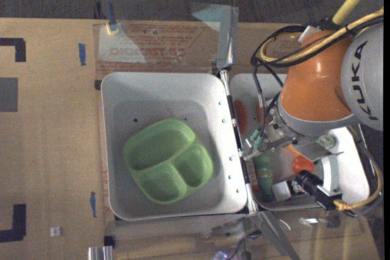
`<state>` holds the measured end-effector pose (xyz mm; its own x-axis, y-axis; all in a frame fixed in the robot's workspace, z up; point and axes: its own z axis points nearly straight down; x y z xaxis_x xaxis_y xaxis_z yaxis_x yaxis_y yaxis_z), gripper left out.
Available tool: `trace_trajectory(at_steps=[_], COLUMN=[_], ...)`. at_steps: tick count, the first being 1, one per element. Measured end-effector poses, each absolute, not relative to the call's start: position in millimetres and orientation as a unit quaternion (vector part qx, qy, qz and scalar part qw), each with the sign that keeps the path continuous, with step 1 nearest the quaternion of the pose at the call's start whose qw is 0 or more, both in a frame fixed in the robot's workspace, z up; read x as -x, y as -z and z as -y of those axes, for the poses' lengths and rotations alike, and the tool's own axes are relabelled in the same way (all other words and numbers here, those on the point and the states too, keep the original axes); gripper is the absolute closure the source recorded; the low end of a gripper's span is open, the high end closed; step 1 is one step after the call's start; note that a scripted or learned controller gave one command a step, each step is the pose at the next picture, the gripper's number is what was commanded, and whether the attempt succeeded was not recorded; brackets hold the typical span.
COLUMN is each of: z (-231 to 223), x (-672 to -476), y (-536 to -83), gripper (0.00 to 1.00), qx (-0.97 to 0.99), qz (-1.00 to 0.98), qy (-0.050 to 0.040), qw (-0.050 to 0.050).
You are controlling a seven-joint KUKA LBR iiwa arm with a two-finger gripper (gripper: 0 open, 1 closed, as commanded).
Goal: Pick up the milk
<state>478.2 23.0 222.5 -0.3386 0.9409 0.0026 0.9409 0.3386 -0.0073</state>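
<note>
The arm's orange band and grey wrist hang over the right bin point(244, 85) and hide most of what is in it. My gripper point(259, 142) sits low at the bin's left side, just above the top of a green bottle point(264, 171). A small white item point(281, 190) lies by the bin's front edge, right of the bottle; I cannot tell whether it is the milk. A white and green item point(326, 142) peeks out under the wrist at the right. Nothing shows as held.
The left bin point(116, 94) holds a green divided plate point(168, 160). In the right bin a red item point(241, 114) lies against the left wall and an orange item point(302, 164) lies near the middle. Cables point(341, 207) trail over the front right corner.
</note>
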Motion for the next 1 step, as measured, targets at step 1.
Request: trace_trajectory(at_steps=[1], z=[-27.7], x=[-478.5], y=[-220.8], gripper=[1.0], qx=[0.521], qz=[0.854], qy=[-0.0013], qw=[0.002])
